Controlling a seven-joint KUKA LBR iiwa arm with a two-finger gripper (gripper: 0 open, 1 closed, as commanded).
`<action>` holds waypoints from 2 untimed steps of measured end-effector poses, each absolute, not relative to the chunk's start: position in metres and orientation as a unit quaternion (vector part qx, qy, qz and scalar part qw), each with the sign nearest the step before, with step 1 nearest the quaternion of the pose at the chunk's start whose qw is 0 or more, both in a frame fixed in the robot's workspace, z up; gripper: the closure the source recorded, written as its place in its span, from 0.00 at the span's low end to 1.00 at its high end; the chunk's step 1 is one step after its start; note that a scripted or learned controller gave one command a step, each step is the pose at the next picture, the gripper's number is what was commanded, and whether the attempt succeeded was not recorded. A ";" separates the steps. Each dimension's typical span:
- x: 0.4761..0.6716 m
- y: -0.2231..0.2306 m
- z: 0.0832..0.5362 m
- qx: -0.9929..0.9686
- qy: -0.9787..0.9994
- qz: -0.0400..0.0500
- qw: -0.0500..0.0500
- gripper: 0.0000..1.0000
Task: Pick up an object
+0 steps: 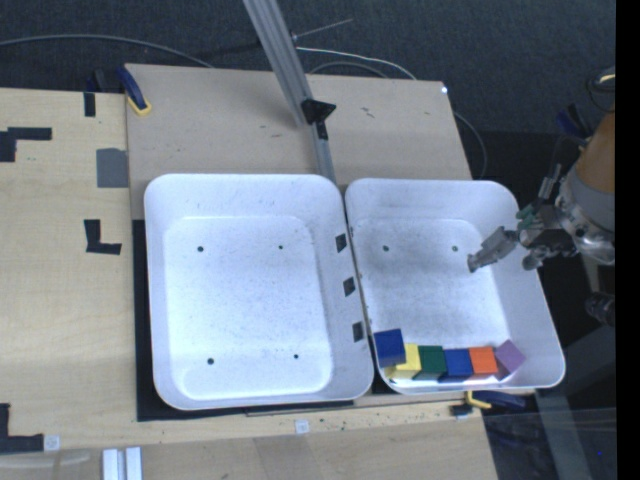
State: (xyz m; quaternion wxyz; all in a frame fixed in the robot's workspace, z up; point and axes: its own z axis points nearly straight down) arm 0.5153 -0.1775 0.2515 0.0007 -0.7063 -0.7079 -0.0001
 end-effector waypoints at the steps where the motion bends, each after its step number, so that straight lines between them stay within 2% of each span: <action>1: 0.482 -0.170 0.315 -0.706 -0.708 -0.001 -0.002 0.00; 2: 0.482 -0.209 0.304 -0.708 -0.706 0.001 0.000 0.00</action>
